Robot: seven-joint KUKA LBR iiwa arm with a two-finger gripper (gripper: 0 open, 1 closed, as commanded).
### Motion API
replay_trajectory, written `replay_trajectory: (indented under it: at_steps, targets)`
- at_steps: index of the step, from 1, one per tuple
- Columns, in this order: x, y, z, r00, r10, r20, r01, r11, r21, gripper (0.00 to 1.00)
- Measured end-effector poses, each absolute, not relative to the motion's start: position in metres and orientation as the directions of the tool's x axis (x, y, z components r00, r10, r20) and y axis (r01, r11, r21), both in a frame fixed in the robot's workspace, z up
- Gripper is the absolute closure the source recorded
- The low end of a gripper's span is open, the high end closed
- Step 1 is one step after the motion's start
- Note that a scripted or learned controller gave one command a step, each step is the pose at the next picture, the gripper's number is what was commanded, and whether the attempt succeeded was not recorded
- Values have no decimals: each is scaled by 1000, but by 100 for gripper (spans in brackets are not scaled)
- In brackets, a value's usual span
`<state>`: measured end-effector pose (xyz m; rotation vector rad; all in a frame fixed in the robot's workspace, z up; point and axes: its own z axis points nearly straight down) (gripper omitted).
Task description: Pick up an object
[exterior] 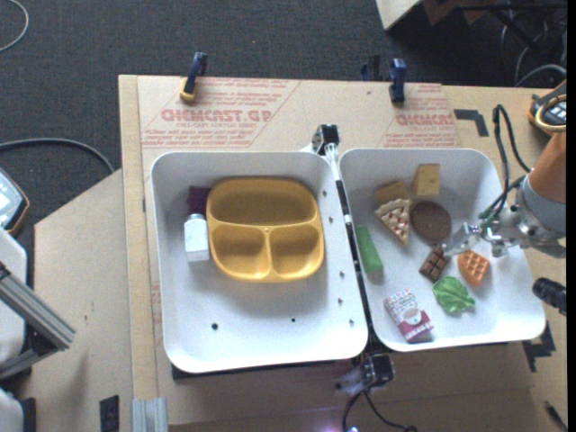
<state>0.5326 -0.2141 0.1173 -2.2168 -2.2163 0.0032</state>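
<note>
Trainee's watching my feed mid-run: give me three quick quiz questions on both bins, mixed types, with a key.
1. True or false: the yellow divided tray sits in the right bin.
2. Which item lies nearest the gripper? A. green cucumber B. orange waffle C. white bottle
3. Fill in: the red and white carton lies in the ___ bin.

Key: 1 false, it is in the left bin. 2 B. 3 right.
</note>
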Motion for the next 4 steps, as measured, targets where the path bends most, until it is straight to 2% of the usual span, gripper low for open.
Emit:
replay_trajectory:
  at_steps: [1, 2, 4]
  targets:
    - [534, -213, 86, 0, 1000, 3, 1000, 0, 0, 0]
    - [537, -213, 100, -1, 1000, 2, 1000, 1, 8, 100]
    - [547, -218, 227, -2, 1000, -5, 1000, 2, 10, 100]
